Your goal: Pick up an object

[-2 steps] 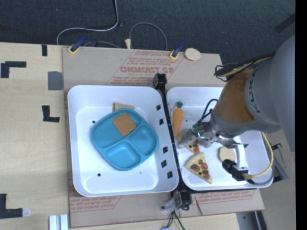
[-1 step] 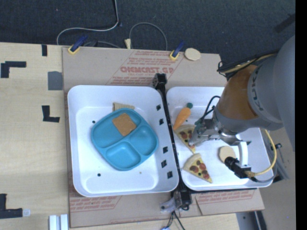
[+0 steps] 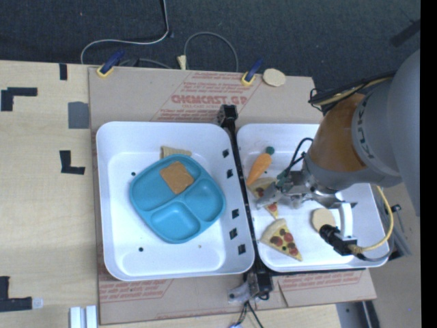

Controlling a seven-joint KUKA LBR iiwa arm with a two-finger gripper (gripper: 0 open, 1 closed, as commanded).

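Note:
My gripper [image 3: 275, 190] is low in the right bin [image 3: 362, 262], near its left side. Just left of it lies a small brownish toy piece [image 3: 259, 190], touching or nearly touching the gripper; I cannot tell whether it is held. An orange toy carrot [image 3: 259, 166] lies slanted just above it. A small red piece [image 3: 272, 209] sits right below the gripper. Toward the front lies a pizza slice [image 3: 282, 240], and a pale round piece [image 3: 322, 218] rests to the right, partly under the arm.
The left bin [image 3: 113, 183] holds a blue divided plate [image 3: 179, 203] with a brown toast square [image 3: 177, 177] on it, and another slice [image 3: 172, 152] peeks out behind the plate. A black divider [image 3: 235, 176] separates the bins. A tan disc [image 3: 274, 78] lies on the cardboard behind them.

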